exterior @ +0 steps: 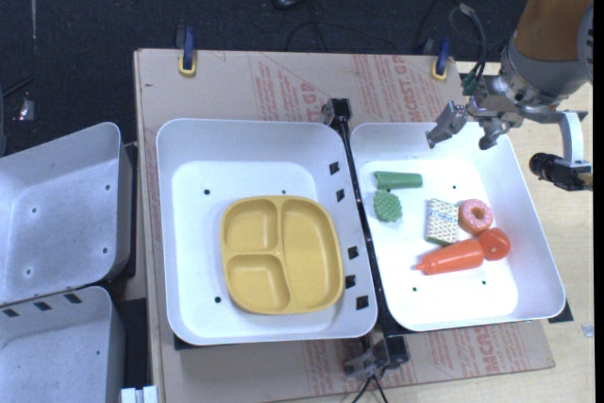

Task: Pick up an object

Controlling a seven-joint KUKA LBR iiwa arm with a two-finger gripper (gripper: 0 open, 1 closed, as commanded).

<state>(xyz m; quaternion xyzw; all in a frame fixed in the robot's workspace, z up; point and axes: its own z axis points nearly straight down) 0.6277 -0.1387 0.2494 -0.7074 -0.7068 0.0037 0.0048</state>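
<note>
Gripper [465,129] above far edge of right bin [538,203]; fingers spread apart, nothing between them; carrot [455,257] lies near right bin's centre, toward near edge, touching tomato [495,244]; likely light, rigid plastic, smooth and tapered, may slip; best pinch across thick mid-body; donut [475,215], wafer [441,220] just beyond.

Both bins [189,146] white. Sectioned tray [281,253] plain yellow. Bar [397,179] and knobbly piece [387,206] green. Carrot [452,258] orange, tomato [494,244] red-orange, doughnut [475,215] pink-iced, block [440,220] pale and speckled. Arm [557,5] orange over grey
</note>
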